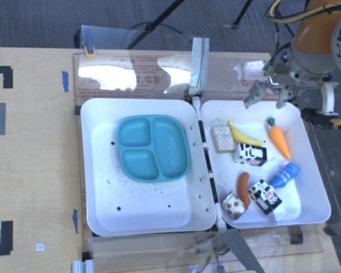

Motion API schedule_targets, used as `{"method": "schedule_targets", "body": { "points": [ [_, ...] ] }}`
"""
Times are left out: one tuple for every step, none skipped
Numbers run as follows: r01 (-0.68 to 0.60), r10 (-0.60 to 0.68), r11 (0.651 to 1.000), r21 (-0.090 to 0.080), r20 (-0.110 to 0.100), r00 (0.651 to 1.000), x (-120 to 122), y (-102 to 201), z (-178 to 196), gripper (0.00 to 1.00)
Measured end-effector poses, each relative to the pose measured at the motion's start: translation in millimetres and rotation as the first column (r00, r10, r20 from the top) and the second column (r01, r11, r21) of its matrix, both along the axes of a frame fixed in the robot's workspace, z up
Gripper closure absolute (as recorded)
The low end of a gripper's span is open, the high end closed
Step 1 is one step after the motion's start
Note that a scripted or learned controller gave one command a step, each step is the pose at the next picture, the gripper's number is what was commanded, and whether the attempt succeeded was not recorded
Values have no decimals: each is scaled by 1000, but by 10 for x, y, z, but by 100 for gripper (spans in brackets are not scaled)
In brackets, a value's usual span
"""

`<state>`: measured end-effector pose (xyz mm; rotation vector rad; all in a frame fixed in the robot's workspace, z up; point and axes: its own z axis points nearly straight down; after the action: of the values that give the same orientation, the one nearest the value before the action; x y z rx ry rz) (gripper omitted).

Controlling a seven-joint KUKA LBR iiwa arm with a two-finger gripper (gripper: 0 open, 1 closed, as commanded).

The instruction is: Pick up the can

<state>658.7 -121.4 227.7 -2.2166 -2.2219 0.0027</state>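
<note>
My end effector [268,97]: fingers spread, holding nothing, above right bin's [312,169] far rim | can [235,205]: bin's near-left corner.

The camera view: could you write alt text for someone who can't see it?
A grey robot gripper hangs open above the far edge of the right white bin, which holds a small can, orange carrot, yellow banana and blue bottle. The left white bin holds a blue divided plate.
</note>
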Motion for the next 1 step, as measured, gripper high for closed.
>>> {"method": "schedule_targets", "body": {
  "points": [
    [-270, 270, 963, -5, 9, 963, 90, -174, 686, 0]
  ]
}}
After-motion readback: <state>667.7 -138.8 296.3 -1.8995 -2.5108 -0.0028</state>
